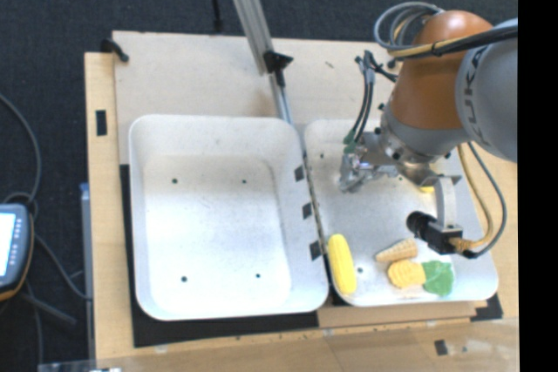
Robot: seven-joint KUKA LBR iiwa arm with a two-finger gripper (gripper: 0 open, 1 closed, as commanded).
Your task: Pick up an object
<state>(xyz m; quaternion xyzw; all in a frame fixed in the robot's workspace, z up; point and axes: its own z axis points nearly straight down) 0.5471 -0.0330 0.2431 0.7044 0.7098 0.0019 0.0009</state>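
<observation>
My gripper (353, 176) hangs over the upper left part of the right bin (375, 205), below the orange wrist band. Its metal fingers point down and left, with nothing seen between them. Near that bin's front left corner lies a yellow banana-like piece (341, 263). At the front right sit a pale wedge (396, 253), a yellow corn cob (404, 274) and a green leafy piece (438, 277), all below and right of the gripper.
The left bin (218, 213) stands beside the right one. A slanted metal rail (253, 22) runs from the top down to the divider between the bins. A black cable fitting (432, 231) hangs near the right bin's right side.
</observation>
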